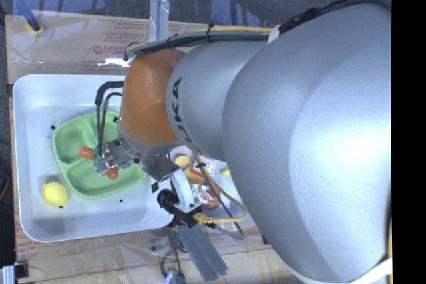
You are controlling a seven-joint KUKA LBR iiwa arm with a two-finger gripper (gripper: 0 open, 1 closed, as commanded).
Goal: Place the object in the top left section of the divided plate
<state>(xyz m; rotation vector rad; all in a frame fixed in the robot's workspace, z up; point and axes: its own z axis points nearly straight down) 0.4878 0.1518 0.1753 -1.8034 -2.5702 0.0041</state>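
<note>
**Orange object: risk of wrong section**

Orange object [86, 152] is seen on the green divided plate [66, 136], near its centre ridge, just beside the gripper [105, 165]. Finger state can't be told; arm hides them. A 2nd orange bit [112, 174] is seen under the gripper. If released here, obj may roll across the ridge into the wrong section. Yellow lemon [55, 193] lies apart in the white bin [33, 103].

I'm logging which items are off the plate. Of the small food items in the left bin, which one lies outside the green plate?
The yellow lemon, lying on the bin floor beside the green plate; the orange pieces lie on the plate.
</note>
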